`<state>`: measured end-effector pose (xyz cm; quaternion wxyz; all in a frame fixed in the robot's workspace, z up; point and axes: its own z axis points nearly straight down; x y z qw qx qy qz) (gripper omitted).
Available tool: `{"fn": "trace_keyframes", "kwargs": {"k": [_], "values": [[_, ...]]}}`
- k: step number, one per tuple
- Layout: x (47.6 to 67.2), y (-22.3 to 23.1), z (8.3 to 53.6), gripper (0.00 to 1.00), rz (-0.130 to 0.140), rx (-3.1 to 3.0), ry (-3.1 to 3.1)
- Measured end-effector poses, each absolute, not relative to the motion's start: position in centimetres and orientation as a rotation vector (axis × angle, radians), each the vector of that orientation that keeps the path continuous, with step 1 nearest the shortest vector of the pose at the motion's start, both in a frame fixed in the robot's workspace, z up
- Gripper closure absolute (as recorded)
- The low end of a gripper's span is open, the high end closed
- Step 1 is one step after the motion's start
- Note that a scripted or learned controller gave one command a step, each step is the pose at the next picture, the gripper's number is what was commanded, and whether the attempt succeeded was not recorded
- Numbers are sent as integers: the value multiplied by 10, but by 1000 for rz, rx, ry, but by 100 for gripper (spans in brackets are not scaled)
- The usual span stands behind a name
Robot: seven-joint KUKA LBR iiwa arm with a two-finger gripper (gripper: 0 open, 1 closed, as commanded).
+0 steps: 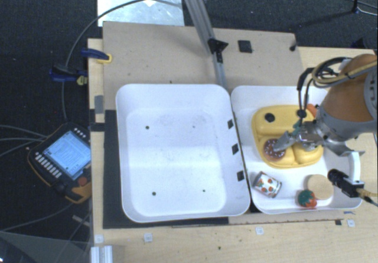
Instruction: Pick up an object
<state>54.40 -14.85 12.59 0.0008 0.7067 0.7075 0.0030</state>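
The right bin [248,108] holds several objects. A large yellow toy [277,123] with a black dot lies in its middle, and a reddish-brown speckled ring [273,149] rests at the toy's front left edge. My gripper [288,141] reaches in from the right, low over the yellow toy, its tip just beside the ring. Nothing is seen lifted. Nearer the front lie a small white cup with red dots [267,184], a beige round disc [319,185] and a small green and red piece [305,198].
The left bin [127,155] sits beside the right one, their rims touching along a line with black clips [234,148]. A grey pole [201,13] slants in from the top. A handheld pendant [62,158] lies off the bench at the left.
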Motion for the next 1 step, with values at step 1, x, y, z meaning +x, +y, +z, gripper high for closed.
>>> {"fn": "trace_keyframes", "kwargs": {"k": [1], "values": [[547, -147, 122, 0, 17, 2207, 2225]]}}
